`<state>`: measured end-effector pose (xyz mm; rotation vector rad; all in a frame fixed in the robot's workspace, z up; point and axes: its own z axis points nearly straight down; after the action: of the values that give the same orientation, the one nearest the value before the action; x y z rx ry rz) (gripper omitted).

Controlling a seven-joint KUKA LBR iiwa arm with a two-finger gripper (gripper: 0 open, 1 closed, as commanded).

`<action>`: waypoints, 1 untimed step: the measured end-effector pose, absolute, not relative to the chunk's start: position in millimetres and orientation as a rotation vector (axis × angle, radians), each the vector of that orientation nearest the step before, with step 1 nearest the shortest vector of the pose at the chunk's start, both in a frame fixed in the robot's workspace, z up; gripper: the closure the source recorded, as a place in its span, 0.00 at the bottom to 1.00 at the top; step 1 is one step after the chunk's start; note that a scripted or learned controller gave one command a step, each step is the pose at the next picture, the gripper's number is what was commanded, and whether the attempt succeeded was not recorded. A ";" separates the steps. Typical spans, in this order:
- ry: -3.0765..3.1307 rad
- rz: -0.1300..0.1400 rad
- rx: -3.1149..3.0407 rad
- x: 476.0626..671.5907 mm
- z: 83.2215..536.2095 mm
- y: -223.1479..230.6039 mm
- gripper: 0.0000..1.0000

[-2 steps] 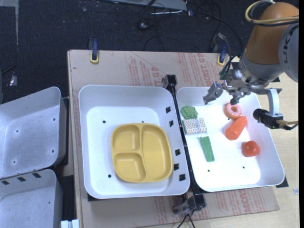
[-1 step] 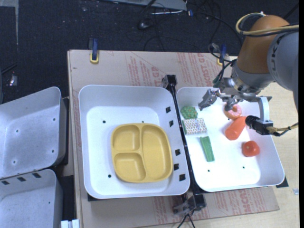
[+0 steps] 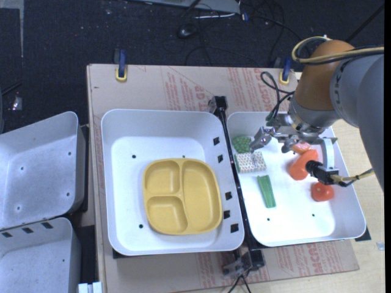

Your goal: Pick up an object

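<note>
My gripper point(image 3: 273, 143) hangs over the back of the right bin point(image 3: 293, 224), open, with nothing between its fingers. Just left of it lies a round green object point(image 3: 242, 143), and a pale chequered block point(image 3: 250, 161) sits in front of that. A green stick point(image 3: 266, 191) lies nearer the bin's middle. To the gripper's right sit an orange object point(image 3: 299, 167) and a red one point(image 3: 322, 191). A small reddish piece point(image 3: 301, 146) shows right under the wrist, partly hidden.
The left bin point(image 3: 122, 163) holds a yellow divided plate point(image 3: 182, 195). A black divider point(image 3: 231, 163) runs between the bins. A dark cable point(image 3: 342, 179) trails from the arm across the right bin's right side. White lids point(image 3: 36, 163) lie at far left.
</note>
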<state>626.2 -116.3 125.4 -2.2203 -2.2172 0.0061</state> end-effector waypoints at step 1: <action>-2.222 -0.006 -2.225 628.5 95.2 -116.1 0.00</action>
<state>628.5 -116.1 95.2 -2.2250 -2.2223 -0.0060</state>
